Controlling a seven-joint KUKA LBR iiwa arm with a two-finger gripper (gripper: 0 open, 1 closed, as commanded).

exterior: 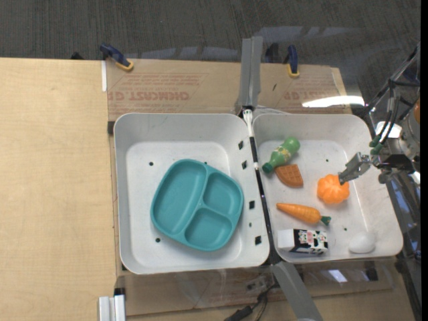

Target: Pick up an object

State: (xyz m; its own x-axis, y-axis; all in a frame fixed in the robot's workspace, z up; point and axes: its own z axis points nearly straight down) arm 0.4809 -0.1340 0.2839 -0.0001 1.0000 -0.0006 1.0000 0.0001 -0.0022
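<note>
Orange fruit [332,189] sits in the right bin [314,129], at 3 o'clock from bin centre, near the right wall. The gripper [353,170] comes in from the right; its tip is at the fruit's 1 o'clock, just beside or touching its top edge. Can't tell whether the fingers are spread or closed; nothing visibly held between them.

Surface: light wood tabletop [50,179] on the left, w/ a sheet of brown cardboard [174,89] under and behind the bins, held by two blue-and-orange clamps, one [116,57] at 11 o'clock of the left bin, the other [291,61] at 12 o'clock of the right bin. Dark grey carpet-like floor [167,12] beyond the far edge.

Left bin [127,179]: one teal divided plate [197,204], three compartments, lying flat abt centre, slightly toward 6 o'clock.

Right bin: green bottle-like toy [281,154] at 10 o'clock, tilted; brown wedge [289,175] just below it, touching or nearly so. Carrot [302,212] at 6 o'clock of centre, lying crosswise, green end pointing right, near the fruit but apart. Small black-and-white carton [303,241] at 7 o'clock by the near wall. White roundish item [362,244] in the 5 o'clock corner.

Writing: red print on the cardboard, upside down and mirrored from here, reads roughly "CHEMCZT"; the rest too faint. Carton print too small to read.
</note>
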